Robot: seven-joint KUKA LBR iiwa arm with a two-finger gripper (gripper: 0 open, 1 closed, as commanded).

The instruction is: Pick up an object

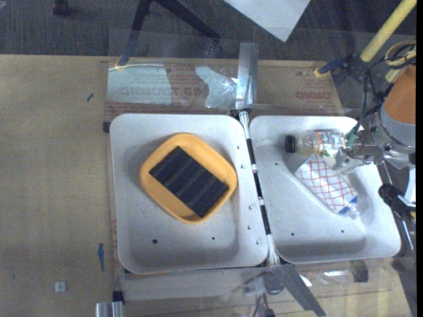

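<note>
Gripper (348, 152) beside clear bottle (314, 142) (checked cloth (326, 183) below)

Even overhead light, soft shadows, slightly blurry, glare on bins (125, 177).

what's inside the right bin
In the right bin: a clear bottle with a black cap, lying on its side, and a red-checked cloth. The gripper covers the bottle's far end.

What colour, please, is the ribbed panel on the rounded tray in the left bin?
Black, set in the yellow rounded tray; camera view.
</note>
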